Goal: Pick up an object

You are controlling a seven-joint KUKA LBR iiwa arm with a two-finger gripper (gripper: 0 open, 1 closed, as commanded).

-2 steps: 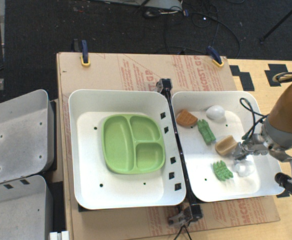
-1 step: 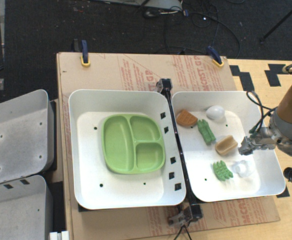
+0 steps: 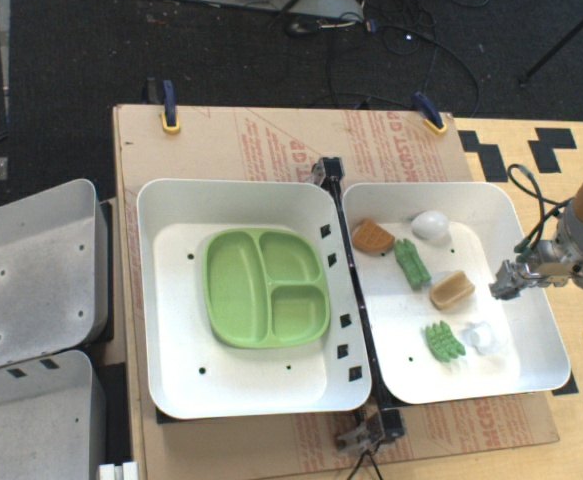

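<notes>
Divided tray (image 3: 267, 288) inside left bin (image 3: 161, 268); six small objects in right bin (image 3: 531, 358); both bins side by side on tabletop (image 3: 231, 138).

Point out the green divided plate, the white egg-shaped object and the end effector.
green divided plate (image 3: 267, 288): camera view, on the ridge between its compartments.
white egg-shaped object (image 3: 431, 225): camera view, on its rounded top.
end effector (image 3: 502, 284): camera view, at its tip over the right bin's edge.
</notes>
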